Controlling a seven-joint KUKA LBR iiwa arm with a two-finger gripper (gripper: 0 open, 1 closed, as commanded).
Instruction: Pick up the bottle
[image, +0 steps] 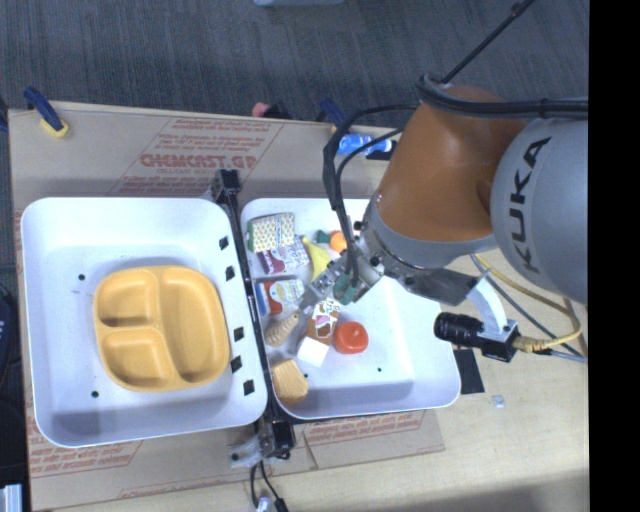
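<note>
The right bin (420, 385) holds a cluster of toy food items in its left half. Among them lies a small item with a red-and-white label and a round red-orange end (348, 338); it looks like the bottle, lying on its side. My gripper (336, 288) hangs just above and to the upper left of it, over the middle of the pile. A teal part shows at the gripper's tip. The big grey and orange arm hides the bin's upper right part.
The left bin (50, 230) holds a yellow divided plate (160, 325). Small printed boxes (272, 234), a yellow banana (318, 258), a tan biscuit (290, 381) and a white cube (313, 352) crowd around the bottle. A black clip ridge (240, 290) separates the bins.
</note>
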